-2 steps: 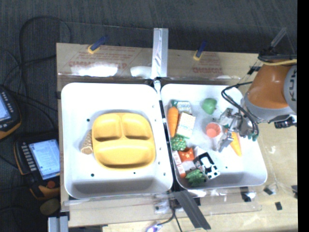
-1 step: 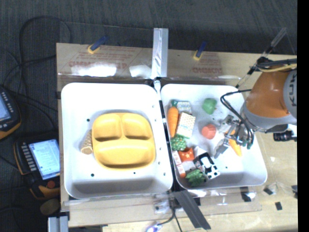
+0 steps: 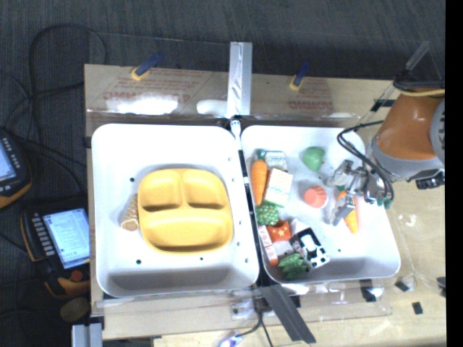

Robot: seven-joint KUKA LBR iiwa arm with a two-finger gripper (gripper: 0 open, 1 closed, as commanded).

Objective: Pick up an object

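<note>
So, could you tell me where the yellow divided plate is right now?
The yellow divided plate lies in the left bin, roughly centred, with a small ice cream cone against its left edge.

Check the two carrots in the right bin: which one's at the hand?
The smaller carrot, right at the hand near the bin's right side. The longer carrot lies along the left wall, beside the white box.

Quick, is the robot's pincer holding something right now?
Pincer: shut on an orange carrot piece, over the right bin.
</note>
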